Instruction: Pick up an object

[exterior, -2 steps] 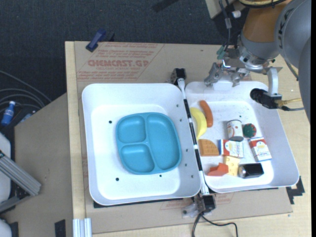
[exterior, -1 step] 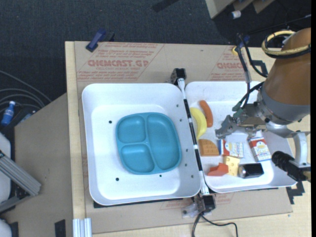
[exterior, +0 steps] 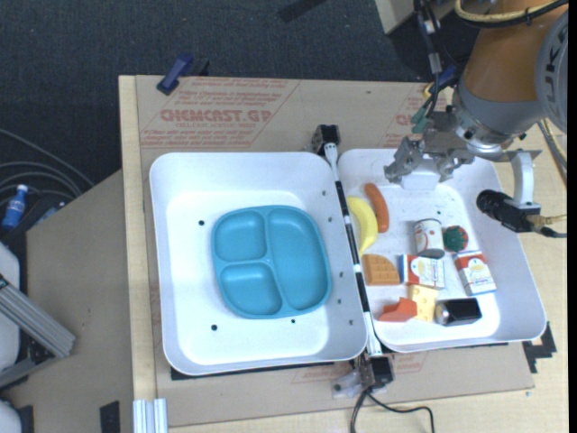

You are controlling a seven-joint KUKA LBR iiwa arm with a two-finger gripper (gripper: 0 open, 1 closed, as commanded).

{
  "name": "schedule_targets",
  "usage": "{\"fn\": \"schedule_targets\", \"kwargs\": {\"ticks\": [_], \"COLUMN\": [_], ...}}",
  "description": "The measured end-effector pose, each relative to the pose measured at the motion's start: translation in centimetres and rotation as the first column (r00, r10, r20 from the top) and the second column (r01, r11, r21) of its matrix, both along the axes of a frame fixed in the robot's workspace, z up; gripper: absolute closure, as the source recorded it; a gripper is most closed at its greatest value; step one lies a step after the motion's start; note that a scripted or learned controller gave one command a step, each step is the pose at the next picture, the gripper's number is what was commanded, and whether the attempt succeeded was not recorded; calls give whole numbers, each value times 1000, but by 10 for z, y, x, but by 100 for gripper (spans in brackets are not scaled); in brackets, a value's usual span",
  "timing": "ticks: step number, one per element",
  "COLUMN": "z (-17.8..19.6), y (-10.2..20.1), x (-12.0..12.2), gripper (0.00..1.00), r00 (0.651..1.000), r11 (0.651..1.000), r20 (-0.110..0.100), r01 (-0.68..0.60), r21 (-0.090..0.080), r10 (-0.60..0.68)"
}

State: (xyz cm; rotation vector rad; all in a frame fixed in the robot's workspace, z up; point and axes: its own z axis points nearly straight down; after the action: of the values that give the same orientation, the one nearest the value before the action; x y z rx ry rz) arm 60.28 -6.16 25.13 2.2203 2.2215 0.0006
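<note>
My gripper hangs over the far end of the right bin, its grey fingers spread open with bare white bin floor between them. Just in front of it and to the left lie an orange-red sausage and a yellow banana side by side. Further forward are a small can, a green and red ball, a toast slice, two small cartons, a cheese wedge, an orange piece and a black block.
The left bin holds a blue divided plate. A black divider rail runs between the bins. The arm's orange band and grey wrist come in from the upper right, with a black attachment over the right bin's far right side.
</note>
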Motion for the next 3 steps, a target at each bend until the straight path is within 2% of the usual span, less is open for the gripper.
{"fn": "schedule_targets", "kwargs": {"ticks": [1,2,3], "z": [-7,-7,-64], "y": [55,55,-19], "x": [-72,-72,-30], "gripper": [100,0,0], "r00": [1000,1000,1000], "r11": [1000,1000,1000], "r20": [-4,-4,-1], "r01": [0,1,2], "r21": [1,1,-1], "r10": [0,-1,-2]}}
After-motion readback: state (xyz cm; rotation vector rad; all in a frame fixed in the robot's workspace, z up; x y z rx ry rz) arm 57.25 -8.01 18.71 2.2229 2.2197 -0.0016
